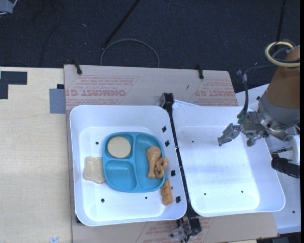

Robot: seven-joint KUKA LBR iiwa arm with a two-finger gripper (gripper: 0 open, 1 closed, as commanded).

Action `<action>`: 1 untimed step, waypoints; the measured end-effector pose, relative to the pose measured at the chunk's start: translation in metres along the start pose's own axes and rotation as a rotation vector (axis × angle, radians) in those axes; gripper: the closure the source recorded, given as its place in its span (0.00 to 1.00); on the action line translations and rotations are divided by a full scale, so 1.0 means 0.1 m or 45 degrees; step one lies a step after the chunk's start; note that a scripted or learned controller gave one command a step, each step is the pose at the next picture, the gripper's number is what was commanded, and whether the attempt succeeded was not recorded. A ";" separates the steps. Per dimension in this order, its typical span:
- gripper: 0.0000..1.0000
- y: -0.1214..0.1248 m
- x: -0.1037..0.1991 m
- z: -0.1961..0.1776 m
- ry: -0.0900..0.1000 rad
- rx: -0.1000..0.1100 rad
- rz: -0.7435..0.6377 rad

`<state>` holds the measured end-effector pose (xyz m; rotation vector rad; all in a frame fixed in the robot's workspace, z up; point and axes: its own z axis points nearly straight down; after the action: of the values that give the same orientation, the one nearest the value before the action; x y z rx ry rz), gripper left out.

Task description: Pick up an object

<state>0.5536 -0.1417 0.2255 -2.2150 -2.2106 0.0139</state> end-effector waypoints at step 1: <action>0.00 0.03 0.00 -0.07 -0.003 -0.017 -0.003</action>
<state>0.5562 -0.1418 0.2326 -2.2206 -2.2210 0.0015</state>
